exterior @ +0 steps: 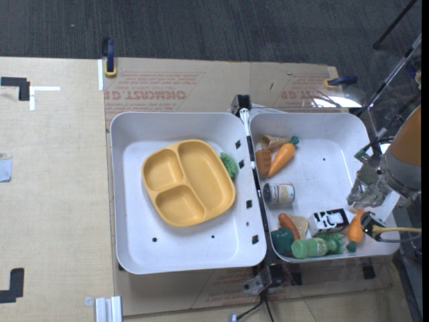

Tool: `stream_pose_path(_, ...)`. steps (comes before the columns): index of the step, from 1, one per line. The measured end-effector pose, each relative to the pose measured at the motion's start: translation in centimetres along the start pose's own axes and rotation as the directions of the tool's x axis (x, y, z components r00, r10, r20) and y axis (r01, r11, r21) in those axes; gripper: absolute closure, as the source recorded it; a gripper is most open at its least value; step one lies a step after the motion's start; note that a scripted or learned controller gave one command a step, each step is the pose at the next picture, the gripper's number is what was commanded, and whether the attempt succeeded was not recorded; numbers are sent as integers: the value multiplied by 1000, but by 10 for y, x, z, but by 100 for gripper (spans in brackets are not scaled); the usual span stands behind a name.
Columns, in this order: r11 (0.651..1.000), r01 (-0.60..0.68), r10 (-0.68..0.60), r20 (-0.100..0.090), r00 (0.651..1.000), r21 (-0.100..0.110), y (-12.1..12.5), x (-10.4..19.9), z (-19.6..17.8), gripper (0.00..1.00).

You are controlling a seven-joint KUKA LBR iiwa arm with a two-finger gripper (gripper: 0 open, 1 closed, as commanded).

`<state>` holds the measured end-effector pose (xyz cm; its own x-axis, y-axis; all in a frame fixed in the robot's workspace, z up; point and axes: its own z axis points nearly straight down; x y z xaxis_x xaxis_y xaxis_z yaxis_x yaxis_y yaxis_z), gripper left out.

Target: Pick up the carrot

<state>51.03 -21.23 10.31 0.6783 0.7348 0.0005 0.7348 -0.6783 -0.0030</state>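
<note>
Right bin (315,123), carrot (282,158), tool (364,194) blurred

Two bins sit side by side at centre frame. The left bin (124,200) holds a divided plate (188,182). In the right bin (322,129), a carrot (281,157) lies upper left, a can (279,193) just below it, and the gripper (365,192) sits at the right wall.
</note>
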Motion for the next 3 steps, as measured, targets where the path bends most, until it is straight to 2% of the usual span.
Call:
stream_pose_path(1,1000,2,-2,-8,1000,6,-2,5,-1,0)
stream_pose_path(2,997,78,-78,-12,997,5,-26,-14,11,0)
stream_pose_path(3,997,74,-74,-9,997,-2,-23,-15,2,100)
